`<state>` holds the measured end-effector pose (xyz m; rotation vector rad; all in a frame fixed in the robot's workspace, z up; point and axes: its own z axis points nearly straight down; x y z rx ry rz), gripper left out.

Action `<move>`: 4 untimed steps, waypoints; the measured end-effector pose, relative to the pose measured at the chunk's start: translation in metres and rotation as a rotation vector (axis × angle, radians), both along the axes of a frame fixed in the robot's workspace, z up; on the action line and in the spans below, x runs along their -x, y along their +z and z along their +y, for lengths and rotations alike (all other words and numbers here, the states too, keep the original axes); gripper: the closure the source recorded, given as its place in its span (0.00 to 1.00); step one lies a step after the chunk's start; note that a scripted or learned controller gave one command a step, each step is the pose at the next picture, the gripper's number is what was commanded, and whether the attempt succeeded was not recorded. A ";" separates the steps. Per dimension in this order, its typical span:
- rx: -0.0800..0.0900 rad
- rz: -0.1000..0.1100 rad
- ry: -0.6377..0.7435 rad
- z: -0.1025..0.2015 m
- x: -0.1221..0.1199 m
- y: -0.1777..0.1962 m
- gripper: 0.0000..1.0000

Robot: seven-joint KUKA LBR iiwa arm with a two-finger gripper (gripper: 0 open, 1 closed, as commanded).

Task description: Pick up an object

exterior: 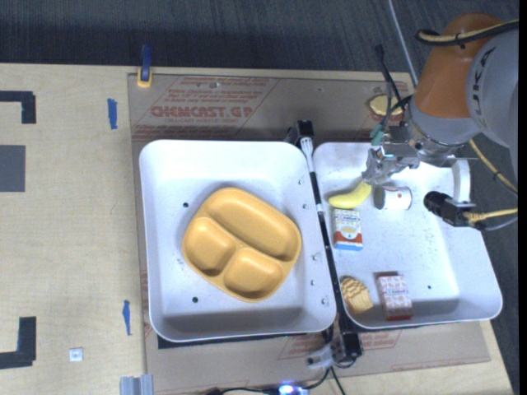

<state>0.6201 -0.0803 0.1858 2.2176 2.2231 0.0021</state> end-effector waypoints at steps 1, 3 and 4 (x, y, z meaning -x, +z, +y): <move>0.000 0.002 -0.001 0.000 0.000 -0.001 0.00; 0.002 -0.003 0.000 -0.012 -0.021 -0.070 1.00; -0.001 0.003 -0.001 0.055 0.025 -0.001 1.00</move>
